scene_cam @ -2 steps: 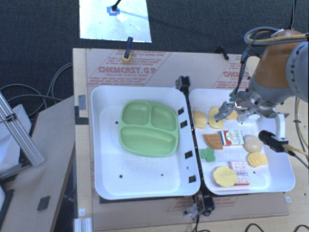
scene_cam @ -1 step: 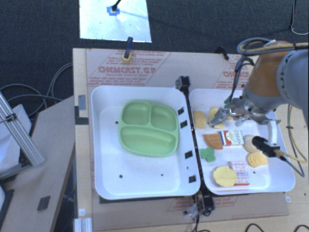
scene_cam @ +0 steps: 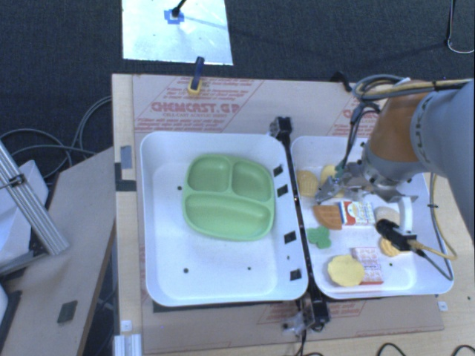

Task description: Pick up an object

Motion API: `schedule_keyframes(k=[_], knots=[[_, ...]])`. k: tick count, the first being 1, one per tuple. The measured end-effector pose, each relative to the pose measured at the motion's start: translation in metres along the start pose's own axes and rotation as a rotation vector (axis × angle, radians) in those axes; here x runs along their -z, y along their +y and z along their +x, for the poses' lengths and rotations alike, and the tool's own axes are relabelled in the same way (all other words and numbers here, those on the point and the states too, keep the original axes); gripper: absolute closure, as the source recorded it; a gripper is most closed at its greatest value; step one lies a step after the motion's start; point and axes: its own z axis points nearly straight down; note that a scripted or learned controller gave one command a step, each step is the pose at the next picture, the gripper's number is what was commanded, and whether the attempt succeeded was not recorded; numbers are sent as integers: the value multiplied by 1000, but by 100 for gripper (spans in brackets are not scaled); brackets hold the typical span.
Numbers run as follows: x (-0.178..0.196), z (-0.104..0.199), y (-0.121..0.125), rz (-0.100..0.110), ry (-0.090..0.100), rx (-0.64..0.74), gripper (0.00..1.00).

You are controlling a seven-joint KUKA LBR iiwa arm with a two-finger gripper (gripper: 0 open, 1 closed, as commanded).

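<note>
My gripper hangs low over the upper left part of the right bin, coming in from the right under the orange wrist band. Just left of it lies a yellow piece, and another yellow piece sits right behind it. A brown bread-like piece and a red-and-white packet lie just in front of the gripper. Nothing is visibly held.
The right bin also holds a green clover shape, a round yellow piece, a pink wafer packet and a white piece. In the left bin rests a green divided plate. A black divider separates the bins.
</note>
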Motion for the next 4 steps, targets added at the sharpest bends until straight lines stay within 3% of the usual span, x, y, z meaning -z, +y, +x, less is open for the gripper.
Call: schedule_keyframes(k=[1, 3, 4], knots=[[12, 0, 1, -2, 0, 0, 100], [135, -2, 4, -10, -3, 4, 100], [143, -2, 5, -6, -1, 4, 100]])
